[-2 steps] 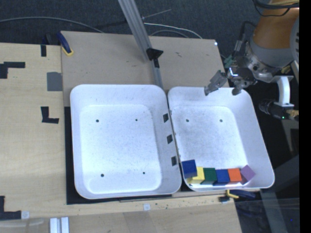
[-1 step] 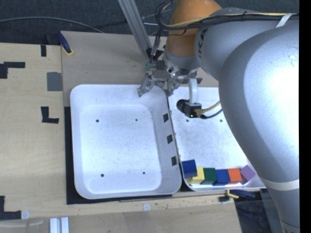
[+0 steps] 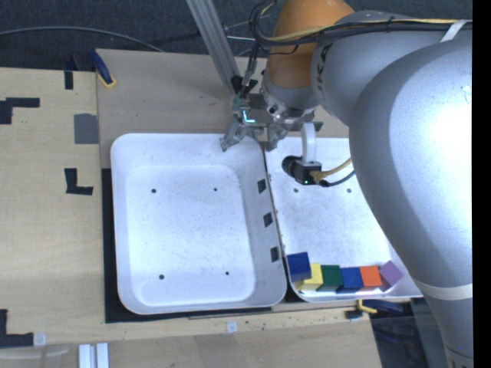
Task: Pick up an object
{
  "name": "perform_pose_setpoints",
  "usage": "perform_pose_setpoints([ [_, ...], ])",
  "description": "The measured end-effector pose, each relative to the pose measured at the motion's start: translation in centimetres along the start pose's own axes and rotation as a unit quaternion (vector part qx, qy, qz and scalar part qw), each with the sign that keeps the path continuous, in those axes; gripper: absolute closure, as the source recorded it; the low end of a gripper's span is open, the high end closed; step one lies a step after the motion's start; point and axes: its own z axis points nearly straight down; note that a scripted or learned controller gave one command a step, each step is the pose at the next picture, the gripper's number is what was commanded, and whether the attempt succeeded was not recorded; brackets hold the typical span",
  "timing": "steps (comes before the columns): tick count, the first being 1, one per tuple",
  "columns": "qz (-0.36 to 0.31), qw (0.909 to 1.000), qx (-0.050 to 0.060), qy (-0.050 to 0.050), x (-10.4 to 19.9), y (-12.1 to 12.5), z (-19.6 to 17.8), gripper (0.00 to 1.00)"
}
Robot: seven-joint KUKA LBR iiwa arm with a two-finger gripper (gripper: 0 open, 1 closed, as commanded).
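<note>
Wooden bench, two white bins side by side, gripper (image 3: 252, 138) poised over their shared far rim.

Fingers spread open, nothing between them; the row of coloured blocks (image 3: 341, 276) lies well apart, along the right bin's (image 3: 337, 205) near wall, left bin (image 3: 188, 221) alongside.

No readable text, labels, brands or numbers are seen anywhere. Black tape marks (image 3: 74, 181) are stuck on the table (image 3: 46, 267), but no letters or digits are formed by them. Small dark squares (image 3: 268, 219) are set along the divider between the bins; nothing legible is carried on them. The blocks (image 3: 341, 276) are plain coloured, unmarked.
</note>
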Motion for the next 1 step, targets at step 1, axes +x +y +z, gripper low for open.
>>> perform_pose_setpoints([
  [1, -0.001, 1.0, 0.0, 0.0, 0.05, 0.0, -0.99, 1.0],
])
